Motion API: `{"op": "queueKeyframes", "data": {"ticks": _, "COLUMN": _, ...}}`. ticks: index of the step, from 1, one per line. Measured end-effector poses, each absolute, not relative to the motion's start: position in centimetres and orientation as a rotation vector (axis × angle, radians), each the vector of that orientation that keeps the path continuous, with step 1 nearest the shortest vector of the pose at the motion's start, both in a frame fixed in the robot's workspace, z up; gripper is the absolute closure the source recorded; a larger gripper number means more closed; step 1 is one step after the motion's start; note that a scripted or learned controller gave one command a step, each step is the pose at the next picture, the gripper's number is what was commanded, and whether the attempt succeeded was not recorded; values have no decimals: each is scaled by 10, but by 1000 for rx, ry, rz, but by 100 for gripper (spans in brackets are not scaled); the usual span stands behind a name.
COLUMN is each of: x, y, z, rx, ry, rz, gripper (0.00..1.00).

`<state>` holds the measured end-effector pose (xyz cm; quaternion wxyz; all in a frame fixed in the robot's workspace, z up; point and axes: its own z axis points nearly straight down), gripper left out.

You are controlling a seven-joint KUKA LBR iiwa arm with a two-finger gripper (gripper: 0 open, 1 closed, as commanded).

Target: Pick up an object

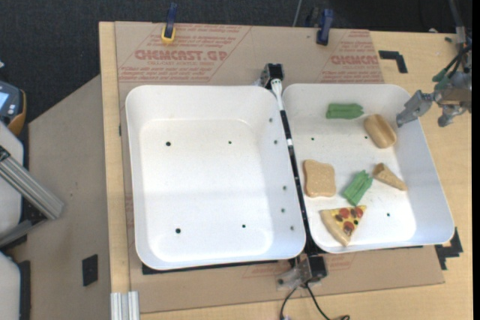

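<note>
**On the bench: six toy foods lying in the right bin, gripper waiting at the far right edge**

At the left of your view the left bin (150, 105) is sitting on a cardboard sheet (225, 45) printed with red lettering. A yellow clamp (169, 32) and a blue clamp (324, 26) are pinning that sheet along its far edge. Moving right, a black divider strip (285, 139) is running between the two bins where their rims are meeting.

Past it, the right bin (431, 183) is holding everything you could pick. Working across:

- A slice of toast (319, 177) is lying flat near the bin's left wall.
- A pizza slice (342, 221) is lying just in front of the toast, close to the near rim.
- A green flat piece (344, 111) is resting toward the far side of the bin.
- A second green piece (358, 186) is sitting tilted between the toast and the pizza, touching or nearly touching the pizza's crust.
- A bread roll (380, 131) is lying just right of the far green piece.
- A tan wedge (389, 177) is resting right of the second green piece, apart from the roll.

At the right edge of your view the gripper (414, 107) is hovering over the bin's far right rim, near the roll but not touching it. You cannot tell from this view how the gripper is set. Nothing is showing in its grasp.
</note>
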<state>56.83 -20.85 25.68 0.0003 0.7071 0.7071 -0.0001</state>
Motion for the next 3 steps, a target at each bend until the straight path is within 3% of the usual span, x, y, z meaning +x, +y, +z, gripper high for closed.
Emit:
{"op": "queueKeyframes", "data": {"ticks": 1, "x": 504, "y": -189, "z": 132, "rx": 2235, "ry": 2231, "rz": -11, "gripper": 0}}
{"op": "queueKeyframes", "data": {"ticks": 2, "x": 586, "y": -140, "z": 147, "rx": 2209, "ry": 2226, "rz": 9, "gripper": 0}}
{"op": "queueKeyframes", "data": {"ticks": 3, "x": 671, "y": -102, "z": 156, "rx": 2208, "ry": 2224, "rz": 9, "gripper": 0}}
